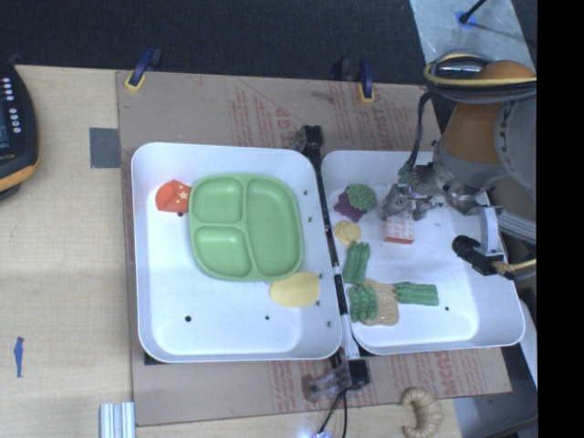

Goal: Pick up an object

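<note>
Hand [401, 210] over R bin [474, 322], toys inside

1. Pale wooden bench [64, 272], overlaid by a brown printed cardboard sheet [228, 108].
2. On the cardboard, two shallow white bins side by side: left bin [155, 322], right bin [484, 322].
3. At the bench's left edge, a black-and-orange handheld controller [14, 130].
4. Beside the cardboard, a grey tape patch [104, 147].
</note>
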Controlling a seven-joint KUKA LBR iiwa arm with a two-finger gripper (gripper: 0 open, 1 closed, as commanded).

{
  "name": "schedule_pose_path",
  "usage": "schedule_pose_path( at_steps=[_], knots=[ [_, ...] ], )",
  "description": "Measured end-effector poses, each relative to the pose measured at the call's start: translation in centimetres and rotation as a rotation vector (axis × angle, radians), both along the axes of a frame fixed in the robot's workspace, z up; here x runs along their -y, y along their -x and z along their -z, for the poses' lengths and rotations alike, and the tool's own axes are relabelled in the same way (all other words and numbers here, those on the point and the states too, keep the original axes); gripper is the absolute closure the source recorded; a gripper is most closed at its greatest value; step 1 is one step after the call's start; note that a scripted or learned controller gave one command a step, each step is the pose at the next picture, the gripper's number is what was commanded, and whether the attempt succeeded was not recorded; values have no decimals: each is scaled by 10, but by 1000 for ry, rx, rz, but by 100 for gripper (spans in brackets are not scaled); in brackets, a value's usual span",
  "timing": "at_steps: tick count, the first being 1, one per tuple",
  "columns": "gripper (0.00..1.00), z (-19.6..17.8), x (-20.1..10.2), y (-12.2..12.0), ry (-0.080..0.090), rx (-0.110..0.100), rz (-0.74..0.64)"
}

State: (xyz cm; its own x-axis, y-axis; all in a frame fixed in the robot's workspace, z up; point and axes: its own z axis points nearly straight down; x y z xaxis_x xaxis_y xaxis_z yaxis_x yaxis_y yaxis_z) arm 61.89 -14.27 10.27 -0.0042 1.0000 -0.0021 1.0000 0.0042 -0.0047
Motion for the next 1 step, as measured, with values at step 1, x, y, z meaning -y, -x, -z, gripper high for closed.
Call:
schedule_pose_path(
  at_steps=[1],
  knots=[
    [100,-95,-100,23,-4,7,-9]
  ],
)
